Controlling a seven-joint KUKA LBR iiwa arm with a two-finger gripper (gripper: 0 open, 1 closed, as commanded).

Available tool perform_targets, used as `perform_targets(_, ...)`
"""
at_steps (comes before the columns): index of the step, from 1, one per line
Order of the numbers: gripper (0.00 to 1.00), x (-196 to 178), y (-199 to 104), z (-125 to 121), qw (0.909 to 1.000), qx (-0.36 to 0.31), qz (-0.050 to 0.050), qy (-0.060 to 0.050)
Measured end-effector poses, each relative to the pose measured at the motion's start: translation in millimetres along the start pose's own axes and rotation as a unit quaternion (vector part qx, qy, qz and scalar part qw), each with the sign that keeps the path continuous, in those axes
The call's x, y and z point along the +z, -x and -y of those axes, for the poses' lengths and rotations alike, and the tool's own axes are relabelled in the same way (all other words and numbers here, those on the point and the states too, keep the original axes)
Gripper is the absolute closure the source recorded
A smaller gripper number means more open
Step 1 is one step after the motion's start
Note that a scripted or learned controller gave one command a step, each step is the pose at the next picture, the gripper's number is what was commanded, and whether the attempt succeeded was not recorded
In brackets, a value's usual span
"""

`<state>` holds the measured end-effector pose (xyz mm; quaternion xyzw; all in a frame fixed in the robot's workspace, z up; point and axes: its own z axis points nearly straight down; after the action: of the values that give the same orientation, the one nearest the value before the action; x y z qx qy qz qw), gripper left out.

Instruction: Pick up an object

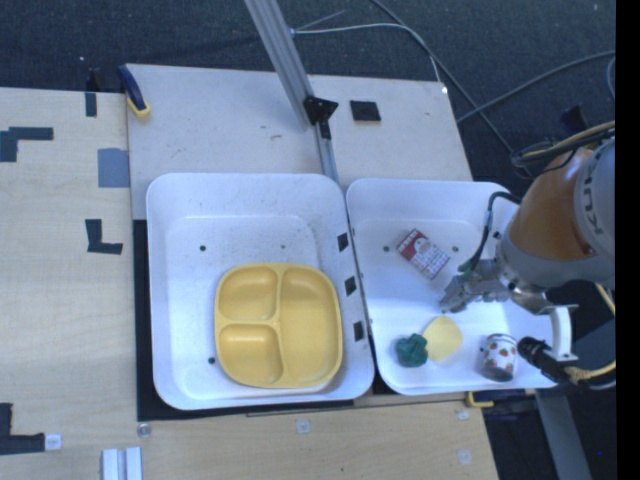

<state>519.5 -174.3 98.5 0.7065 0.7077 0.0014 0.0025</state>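
From above, looking down at a slant, two white bins sit side by side on the bench. The left bin [180, 268] holds a yellow divided tray [278, 324] lying flat toward its near side. The right bin [380, 208] holds the loose pieces: a small red-and-white packet [422, 253] near its middle, a pale yellow lump [444, 338] at about five o'clock from the packet, a green object [411, 349] touching the lump at its nine o'clock side, and a small brown-and-white object [499, 357] over at the lump's three o'clock, near the bin's right wall. The arm comes in from three o'clock, its orange band above the wrist, and the gripper [458, 296] hangs low in the right bin, just above the yellow lump at roughly its twelve o'clock; whether the tool is spread or closed I cannot tell from here, and nothing shows in its grasp. The lump looks the nearest candidate. To do this well, I would want the tool centred over the lump rather than its edge, clear of the green object beside it, then lowered straight down before closing, since an off-centre squeeze would likely squirt it sideways.
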Motion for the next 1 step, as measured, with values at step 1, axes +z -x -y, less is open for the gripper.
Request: perform_targets(1, 1.0, -47.5, 6.3, 5.7, 1.0, 0.001, 0.0, -0.002)
